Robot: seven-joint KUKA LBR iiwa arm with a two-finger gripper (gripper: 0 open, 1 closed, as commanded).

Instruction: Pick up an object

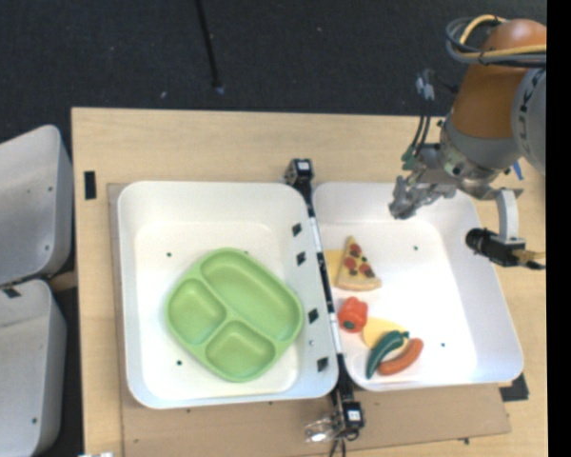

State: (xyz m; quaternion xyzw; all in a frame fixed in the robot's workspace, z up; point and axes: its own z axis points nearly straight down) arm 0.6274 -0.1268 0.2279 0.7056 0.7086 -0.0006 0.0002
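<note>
In the right bin (457,255) lie a pizza slice (355,265), a red pepper (352,313), a yellow wedge (381,330), a green chilli (386,349) and a sausage (403,357). All of them sit toward the bin's left and front side. My gripper (406,198) hangs over the bin's back part, up and to the right of the pizza slice, well apart from every item. Nothing shows between its fingers.
The left bin (143,246) holds a green divided plate (232,313). A ridge with black clips (314,284) separates the two bins. The grey and orange arm (490,93) comes in from the upper right. White chairs (19,255) stand at the left.
</note>
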